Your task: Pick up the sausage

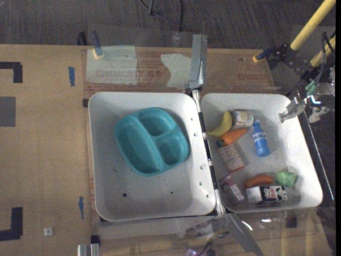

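Fingers on the gripper (292, 111) at the frame's right edge were too small to tell apart. Lower right in the right bin (298, 143), the sausage (259, 180) looked light, smooth and slippery; gripping across its middle seemed best.

On my feed the left bin (101, 196) holds a teal divided plate (152, 141) with three compartments, lying a little toward the far side. The right bin (303, 159) is crowded: a banana (222, 125) at the far left corner touches a small can (243, 118) lying on its side, with a carrot (233, 137) just below them. A blue bottle (260, 139) lies beside the carrot, cap pointing away from me. I see a flat printed packet (230, 158) near the dividing wall, and a smaller one (233, 189) nearer me. A black-and-white carton (267, 194) lies by the near rim; the green lump (286, 178) next to it is too blurred to identify, maybe a vegetable.
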### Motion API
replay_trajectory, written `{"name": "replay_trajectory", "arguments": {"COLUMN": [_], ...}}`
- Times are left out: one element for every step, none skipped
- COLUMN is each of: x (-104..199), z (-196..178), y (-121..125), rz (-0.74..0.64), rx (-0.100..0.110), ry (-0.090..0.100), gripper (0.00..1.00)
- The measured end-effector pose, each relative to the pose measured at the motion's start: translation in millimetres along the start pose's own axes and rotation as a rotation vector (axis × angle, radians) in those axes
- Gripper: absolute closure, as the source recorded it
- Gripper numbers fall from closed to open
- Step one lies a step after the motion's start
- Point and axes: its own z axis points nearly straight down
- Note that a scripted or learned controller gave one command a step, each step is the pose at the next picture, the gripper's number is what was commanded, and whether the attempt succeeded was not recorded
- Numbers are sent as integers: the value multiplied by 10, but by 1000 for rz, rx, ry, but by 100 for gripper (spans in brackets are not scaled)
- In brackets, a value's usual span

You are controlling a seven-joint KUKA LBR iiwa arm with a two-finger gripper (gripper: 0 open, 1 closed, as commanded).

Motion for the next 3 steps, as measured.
{"name": "replay_trajectory", "arguments": {"x": [308,126,547], "z": [648,1364,1749], "y": [-758,-915,-698], "rz": [-198,-650,-47], "rx": [2,-3,-11], "ry": [2,2,-3], "gripper": [0,0,0]}}
